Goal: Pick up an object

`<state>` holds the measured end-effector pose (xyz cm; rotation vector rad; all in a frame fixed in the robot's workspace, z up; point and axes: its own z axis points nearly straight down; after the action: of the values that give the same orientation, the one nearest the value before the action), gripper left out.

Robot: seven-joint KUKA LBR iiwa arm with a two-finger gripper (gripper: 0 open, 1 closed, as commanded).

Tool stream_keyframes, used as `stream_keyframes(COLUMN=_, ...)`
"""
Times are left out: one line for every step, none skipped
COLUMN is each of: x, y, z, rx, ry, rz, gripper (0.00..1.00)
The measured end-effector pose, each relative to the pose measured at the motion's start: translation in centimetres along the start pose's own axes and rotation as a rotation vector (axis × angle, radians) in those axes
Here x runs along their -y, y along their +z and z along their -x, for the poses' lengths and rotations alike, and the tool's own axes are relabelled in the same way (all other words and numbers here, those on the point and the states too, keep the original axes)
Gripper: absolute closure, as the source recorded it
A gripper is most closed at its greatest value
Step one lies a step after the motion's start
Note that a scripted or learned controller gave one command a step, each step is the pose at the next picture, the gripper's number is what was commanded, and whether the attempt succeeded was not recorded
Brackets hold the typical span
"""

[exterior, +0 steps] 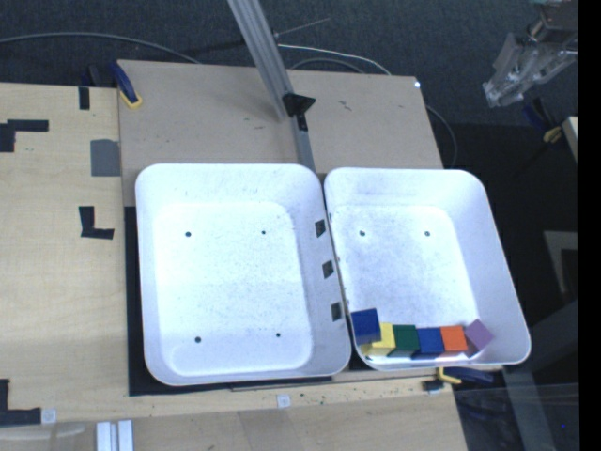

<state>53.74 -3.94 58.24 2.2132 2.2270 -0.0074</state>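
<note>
**Blocks crowded into a corner, tool far off**

Small coloured blocks [418, 337] bunched along the near wall of the right shallow white bin [470, 195], leaving awkward finger room. Grey tool [528, 59] parked high, well apart; opening impossible to tell. Nothing gripped yet.

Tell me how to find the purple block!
Look in the right-hand white bin, along its near edge where a row of small blocks sits. The purple block is at the far right end of that row, beside the orange block. It is the only purple one, and it sits turned at an angle.
</note>
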Motion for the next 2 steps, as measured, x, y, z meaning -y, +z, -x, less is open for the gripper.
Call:
stream_keyframes(x=-0.04, y=-0.99, z=-0.05, rx=0.001, ry=-0.001, rz=-0.001, gripper=1.0)
stream_keyframes(x=-0.08, y=-1.98, z=-0.13, rx=0.001, ry=-0.003, rz=-0.001, gripper=1.0)
